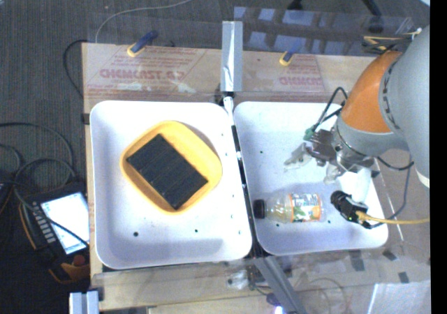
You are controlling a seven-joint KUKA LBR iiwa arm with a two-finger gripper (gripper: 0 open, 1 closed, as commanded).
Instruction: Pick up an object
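Observation:
A small clear bottle (296,208) with a black cap and an orange-green label lies on its side near the front of the right bin (269,131), cap pointing left. My gripper (309,167) hangs over the middle of that bin, just behind and slightly right of the bottle. Its two pale fingers (292,160) are spread open with nothing between them. The grey arm with its orange band (367,107) comes in from the right.
In the left bin (112,236) sits a yellow dish (202,145) with a black rectangular pad (167,171) on it. A divider rim (241,173) separates the bins. A black and yellow cable (363,218) trails over the right bin's right edge.

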